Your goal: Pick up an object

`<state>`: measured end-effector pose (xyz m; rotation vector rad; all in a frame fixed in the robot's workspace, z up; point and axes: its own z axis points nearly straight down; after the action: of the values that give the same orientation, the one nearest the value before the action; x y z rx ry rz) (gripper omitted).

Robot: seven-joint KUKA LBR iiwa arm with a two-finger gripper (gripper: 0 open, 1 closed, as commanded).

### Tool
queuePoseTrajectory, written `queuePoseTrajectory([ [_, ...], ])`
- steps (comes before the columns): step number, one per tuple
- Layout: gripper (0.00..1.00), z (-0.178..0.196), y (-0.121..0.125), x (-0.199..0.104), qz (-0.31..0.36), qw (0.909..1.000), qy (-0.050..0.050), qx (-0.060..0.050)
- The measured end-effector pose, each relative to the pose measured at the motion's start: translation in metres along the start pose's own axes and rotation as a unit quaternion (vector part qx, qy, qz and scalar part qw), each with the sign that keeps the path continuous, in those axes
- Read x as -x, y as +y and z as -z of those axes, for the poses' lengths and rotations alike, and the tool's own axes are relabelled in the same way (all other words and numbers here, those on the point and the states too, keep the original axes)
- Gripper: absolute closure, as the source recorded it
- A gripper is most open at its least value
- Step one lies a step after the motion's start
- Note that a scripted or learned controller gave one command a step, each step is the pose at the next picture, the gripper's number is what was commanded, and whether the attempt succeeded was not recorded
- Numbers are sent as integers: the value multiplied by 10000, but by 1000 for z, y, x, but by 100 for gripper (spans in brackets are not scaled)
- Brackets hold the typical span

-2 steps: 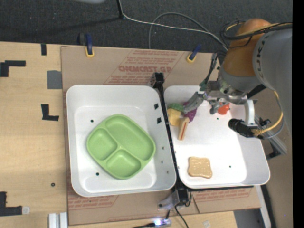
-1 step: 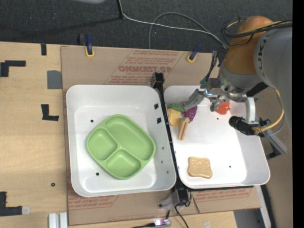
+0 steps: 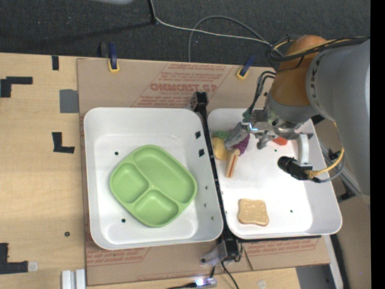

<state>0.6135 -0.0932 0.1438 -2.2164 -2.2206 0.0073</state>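
Observation:
My gripper (image 3: 257,135) hangs over the back left part of the right bin (image 3: 313,221), under the grey wrist with the orange band. Just to its left lies a cluster of toy food: a purple piece (image 3: 238,141), a yellow piece (image 3: 220,150) and a thin orange stick (image 3: 230,165). The purple piece sits right beside the gripper; I cannot tell whether they touch. A small red item (image 3: 280,141) peeks out on the gripper's right. A slice of toast (image 3: 252,212) lies flat near the front of the same bin, well apart from the gripper.
The left bin (image 3: 96,161) holds a green divided plate (image 3: 153,185). A black divider (image 3: 209,155) runs between the bins. A black cable fitting (image 3: 293,166) hangs from the wrist over the right bin. Both bins rest on a cardboard sheet (image 3: 174,83) held by clamps.

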Motion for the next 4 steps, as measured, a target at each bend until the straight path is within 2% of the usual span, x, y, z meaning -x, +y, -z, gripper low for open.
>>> queuePoseTrajectory([
  [1,0,-54,-1,-1,-2,10000,-1,-3],
  [2,100,-41,0,-1,5,10000,1,15],
  [4,100,47,-6,3,-2,10000,2,45],
])
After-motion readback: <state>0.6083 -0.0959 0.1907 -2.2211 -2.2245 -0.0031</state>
